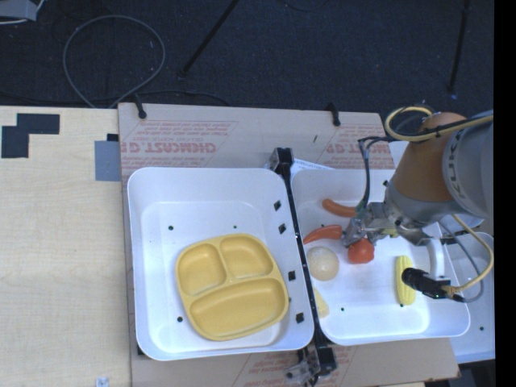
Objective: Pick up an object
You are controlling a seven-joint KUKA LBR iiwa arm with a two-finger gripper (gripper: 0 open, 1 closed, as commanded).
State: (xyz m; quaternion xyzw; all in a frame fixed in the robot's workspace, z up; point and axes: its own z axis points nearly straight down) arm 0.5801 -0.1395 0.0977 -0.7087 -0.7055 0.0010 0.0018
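White right bin (379, 321): hand (360, 234), grip unclear, above tomato (361, 251), egg (322, 263) beside.

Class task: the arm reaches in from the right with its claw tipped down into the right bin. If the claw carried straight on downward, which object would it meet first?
Most likely the red tomato-like piece, lying right under the claw. Depth is hard to judge from above, so contact may already exist.
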